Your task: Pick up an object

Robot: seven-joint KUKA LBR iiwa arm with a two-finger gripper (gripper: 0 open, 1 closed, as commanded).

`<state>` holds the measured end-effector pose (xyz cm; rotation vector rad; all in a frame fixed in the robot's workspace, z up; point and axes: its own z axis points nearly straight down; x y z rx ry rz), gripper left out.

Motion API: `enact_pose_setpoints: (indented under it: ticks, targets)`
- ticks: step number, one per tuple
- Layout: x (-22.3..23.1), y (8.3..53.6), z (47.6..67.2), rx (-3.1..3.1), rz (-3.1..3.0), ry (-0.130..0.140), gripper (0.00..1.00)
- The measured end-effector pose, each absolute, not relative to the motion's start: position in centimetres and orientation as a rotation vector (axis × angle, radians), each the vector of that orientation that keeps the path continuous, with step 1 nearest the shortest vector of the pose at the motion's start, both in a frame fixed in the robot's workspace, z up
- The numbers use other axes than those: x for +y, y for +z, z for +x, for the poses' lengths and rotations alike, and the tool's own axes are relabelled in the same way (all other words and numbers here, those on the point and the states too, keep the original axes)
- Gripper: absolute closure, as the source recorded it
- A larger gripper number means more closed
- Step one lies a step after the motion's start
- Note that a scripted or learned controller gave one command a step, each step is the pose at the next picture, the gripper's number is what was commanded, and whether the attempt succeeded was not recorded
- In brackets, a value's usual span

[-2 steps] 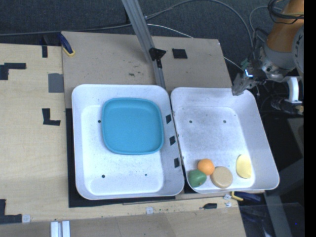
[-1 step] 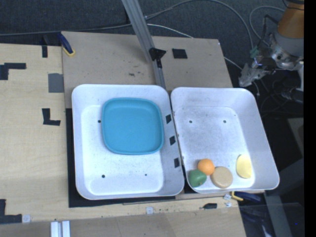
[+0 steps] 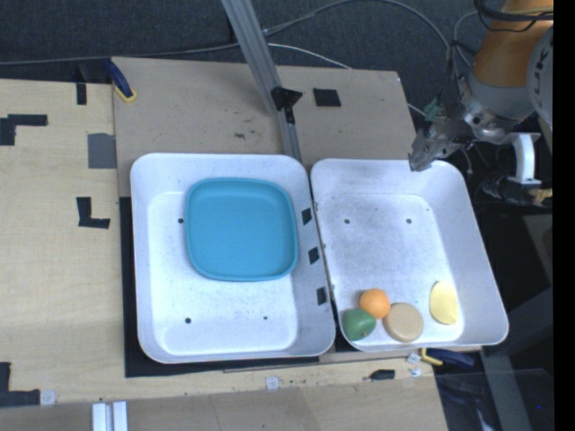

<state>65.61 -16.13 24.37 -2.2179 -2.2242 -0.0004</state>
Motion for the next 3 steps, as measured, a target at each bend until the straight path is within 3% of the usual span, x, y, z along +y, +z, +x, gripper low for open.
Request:
enact_pose_setpoints:
  ticks: [2, 3]
  targets:
    - [-6.6, 23.1, 60.9, -2.225, -2.217, 0.000, 1.00]
    - [-1.5, 23.8, 59.9, -2.224, -2.218, -0.001, 1.00]
